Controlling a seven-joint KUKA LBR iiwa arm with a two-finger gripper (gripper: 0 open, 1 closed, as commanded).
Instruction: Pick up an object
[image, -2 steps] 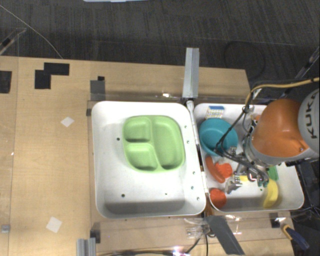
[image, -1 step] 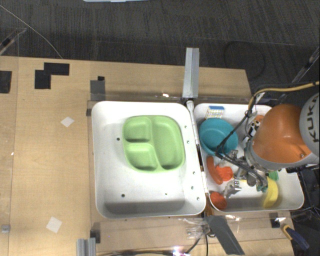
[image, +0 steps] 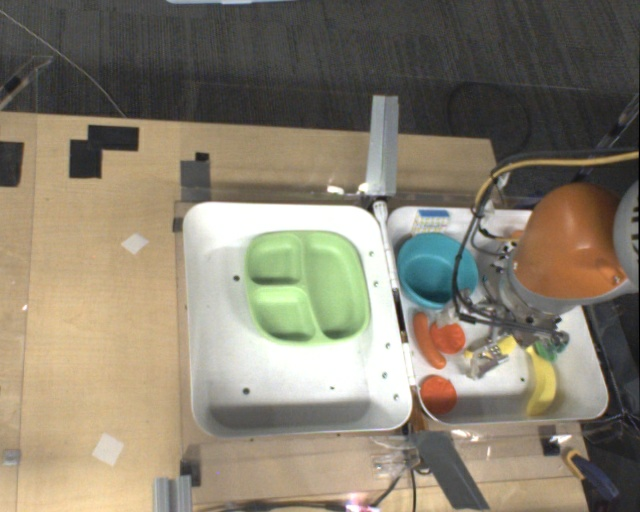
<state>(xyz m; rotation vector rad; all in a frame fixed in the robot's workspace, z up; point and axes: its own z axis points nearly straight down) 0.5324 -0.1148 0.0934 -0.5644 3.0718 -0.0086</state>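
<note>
The gripper (image: 487, 357) is reaching down beside the yellow plastic banana (image: 541, 380); whether it is gripping anything, I cannot tell; lifting comes next.

Robotics lab, test rig on show.
Wooden tabletop (image: 90, 330) carries two white bins (image: 215, 300), metal brackets (image: 382, 145) bolted beside them, cables (image: 560, 160) trailing.

Pale matt wood worktop (image: 90, 330); smooth white plastic bins (image: 215, 400); matt green plastic tray (image: 305, 285); glossy teal cup (image: 435, 268).
</note>
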